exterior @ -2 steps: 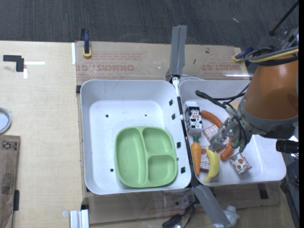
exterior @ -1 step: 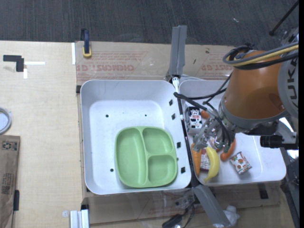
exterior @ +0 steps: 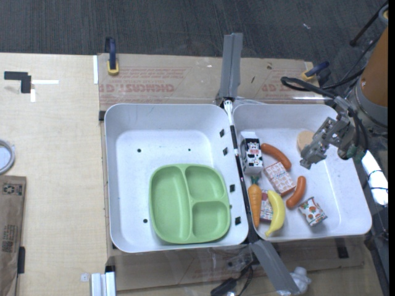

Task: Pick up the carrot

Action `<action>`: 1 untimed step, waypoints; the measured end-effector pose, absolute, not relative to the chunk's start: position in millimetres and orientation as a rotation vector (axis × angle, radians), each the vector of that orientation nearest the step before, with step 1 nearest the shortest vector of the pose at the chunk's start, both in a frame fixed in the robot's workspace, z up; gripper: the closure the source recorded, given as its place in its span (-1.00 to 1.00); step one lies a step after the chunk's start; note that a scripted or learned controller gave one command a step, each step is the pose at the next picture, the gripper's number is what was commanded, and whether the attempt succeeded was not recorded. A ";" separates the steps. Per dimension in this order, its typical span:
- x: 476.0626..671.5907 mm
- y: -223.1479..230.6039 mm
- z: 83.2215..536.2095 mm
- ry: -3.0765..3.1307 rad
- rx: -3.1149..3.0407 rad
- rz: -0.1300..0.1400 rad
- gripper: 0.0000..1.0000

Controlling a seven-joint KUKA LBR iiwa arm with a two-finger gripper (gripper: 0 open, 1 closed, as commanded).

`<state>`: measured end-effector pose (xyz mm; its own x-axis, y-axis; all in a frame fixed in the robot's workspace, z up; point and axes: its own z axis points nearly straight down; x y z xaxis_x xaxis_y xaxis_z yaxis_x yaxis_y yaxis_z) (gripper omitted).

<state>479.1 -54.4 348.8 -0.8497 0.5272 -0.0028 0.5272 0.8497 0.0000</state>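
Note:
The carrot [exterior: 254, 203] is orange with a green top and lies lengthwise at the left edge of the right bin [exterior: 345, 227], beside a banana [exterior: 276, 213]. My gripper [exterior: 310, 155] hangs above the right bin's middle right, up and to the right of the carrot and well apart from it. Its fingers point down-left over bare white floor, near a round bun [exterior: 304, 140]. I see nothing held between them.
The right bin also holds two sausages [exterior: 276, 155], [exterior: 297, 191], a milk carton [exterior: 250, 153], small snack boxes [exterior: 279, 179] and a juice box [exterior: 312, 212]. A green divided plate [exterior: 188, 210] lies in the left bin [exterior: 123, 165]. A grey divider post [exterior: 231, 66] stands between the bins.

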 end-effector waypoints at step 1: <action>478.9 -93.9 367.2 3.094 0.524 -0.001 1.00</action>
